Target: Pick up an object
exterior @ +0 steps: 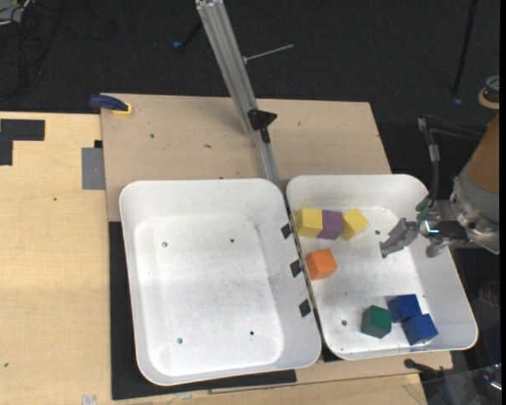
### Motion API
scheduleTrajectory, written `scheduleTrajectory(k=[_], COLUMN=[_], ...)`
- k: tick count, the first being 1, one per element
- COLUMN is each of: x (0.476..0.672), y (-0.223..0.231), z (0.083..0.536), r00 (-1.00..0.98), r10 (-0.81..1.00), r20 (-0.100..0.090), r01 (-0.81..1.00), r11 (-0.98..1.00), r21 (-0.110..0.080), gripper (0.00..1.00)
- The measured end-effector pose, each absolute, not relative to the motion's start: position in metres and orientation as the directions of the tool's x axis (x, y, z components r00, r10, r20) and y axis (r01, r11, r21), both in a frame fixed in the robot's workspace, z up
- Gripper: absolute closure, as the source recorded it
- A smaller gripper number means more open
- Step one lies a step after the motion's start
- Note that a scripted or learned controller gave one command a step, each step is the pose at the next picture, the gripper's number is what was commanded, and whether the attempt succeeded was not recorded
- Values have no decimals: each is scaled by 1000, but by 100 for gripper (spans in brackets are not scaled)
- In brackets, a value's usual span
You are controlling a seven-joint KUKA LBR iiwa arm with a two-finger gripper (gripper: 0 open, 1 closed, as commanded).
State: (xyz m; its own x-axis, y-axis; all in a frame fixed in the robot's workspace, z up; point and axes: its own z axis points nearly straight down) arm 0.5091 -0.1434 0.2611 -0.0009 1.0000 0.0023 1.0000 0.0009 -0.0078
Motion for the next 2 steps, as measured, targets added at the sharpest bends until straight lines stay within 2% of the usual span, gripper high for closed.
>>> scheduleTrajectory(k=[1,2], x=[510,503], y=[-145,-150], z=[263,202], r00=[3,1], r10=[1000,1000], r20=[1,3], r01=[1000,1000], r11=[-3,-1], r21=[-3,-10], gripper=[0,0])
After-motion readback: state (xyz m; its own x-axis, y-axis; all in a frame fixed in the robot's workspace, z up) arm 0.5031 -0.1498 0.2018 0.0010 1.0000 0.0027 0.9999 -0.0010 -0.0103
